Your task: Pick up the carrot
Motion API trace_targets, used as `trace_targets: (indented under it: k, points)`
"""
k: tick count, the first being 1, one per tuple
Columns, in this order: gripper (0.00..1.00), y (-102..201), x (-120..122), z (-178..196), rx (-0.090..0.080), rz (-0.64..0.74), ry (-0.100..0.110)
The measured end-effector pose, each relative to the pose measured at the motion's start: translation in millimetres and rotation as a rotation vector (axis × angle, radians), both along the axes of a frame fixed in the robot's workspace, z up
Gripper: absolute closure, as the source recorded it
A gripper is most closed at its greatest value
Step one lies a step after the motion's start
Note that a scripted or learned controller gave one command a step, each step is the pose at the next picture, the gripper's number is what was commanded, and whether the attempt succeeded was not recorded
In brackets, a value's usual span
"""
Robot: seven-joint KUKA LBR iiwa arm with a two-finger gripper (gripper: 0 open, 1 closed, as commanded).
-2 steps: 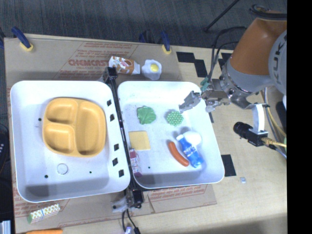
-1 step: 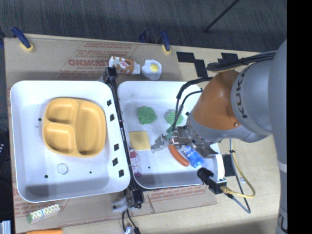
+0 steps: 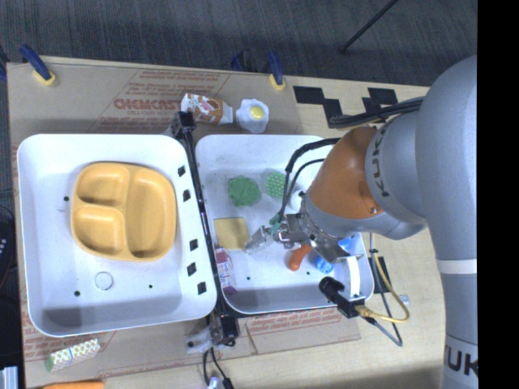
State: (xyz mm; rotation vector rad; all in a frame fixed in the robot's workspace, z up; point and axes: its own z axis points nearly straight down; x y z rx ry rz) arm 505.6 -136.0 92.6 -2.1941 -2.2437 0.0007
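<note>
Brown cardboard (image 3: 154,96) covered the bench under two white bins. From the camera view, the left bin (image 3: 36,217) held a yellow divided plate (image 3: 126,209). Inside the right bin (image 3: 212,156), the carrot (image 3: 298,257) lay just below the gripper (image 3: 276,235), touching a blue piece (image 3: 323,261). Whether the gripper was spread or pressed together could not be told. Left of the carrot sat a yellow block (image 3: 232,232), with green broccoli (image 3: 243,190) above that.

Lighting: even, diffuse, overhead. White bins (image 3: 49,217) bright, mild glare. Shadows soft. Image slightly soft and grainy; dark floor (image 3: 162,14) underexposed.
</note>
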Motion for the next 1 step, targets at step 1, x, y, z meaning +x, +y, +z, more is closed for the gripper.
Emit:
trace_targets:
  k: [1]
  points:
    - [1.0,0.0,-1.1,8.8,0.001,0.004,0.005]
